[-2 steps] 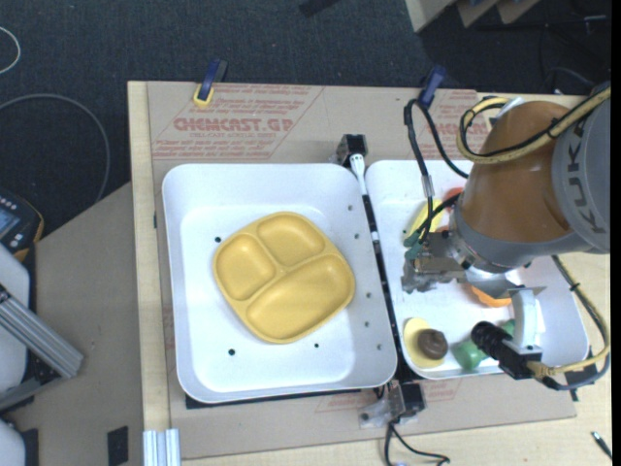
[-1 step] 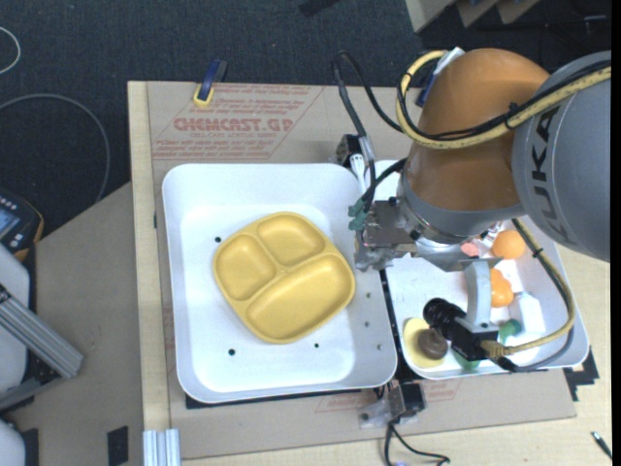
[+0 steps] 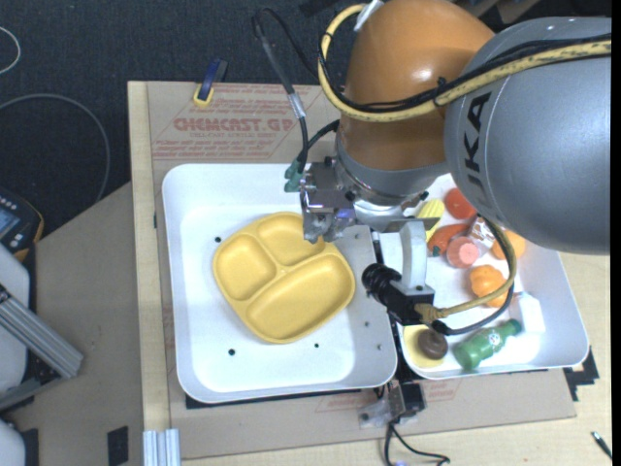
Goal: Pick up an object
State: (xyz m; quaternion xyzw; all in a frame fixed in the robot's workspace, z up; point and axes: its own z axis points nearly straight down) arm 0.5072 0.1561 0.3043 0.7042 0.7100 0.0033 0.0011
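A yellow divided plate (image 3: pixel 281 277) lies in the left white bin (image 3: pixel 194 289), tilted toward the bin's middle. My gripper (image 3: pixel 320 223) hangs over the plate's far right rim, close to or touching it. The arm's orange band and grey wrist cover the space above the gripper. The right bin (image 3: pixel 563 328) holds several small items: an orange fruit (image 3: pixel 485 281), a green bottle (image 3: pixel 485 345), a brown round piece (image 3: pixel 432 344), pink and red pieces (image 3: pixel 462 250) and a yellow piece (image 3: pixel 427 207).
The two bins sit on a cardboard sheet (image 3: pixel 233 115) on the bench. A black cable and a black fitting (image 3: pixel 388 287) hang from the arm over the wall between the bins. Bare white floor lies in the left bin's front and left parts.
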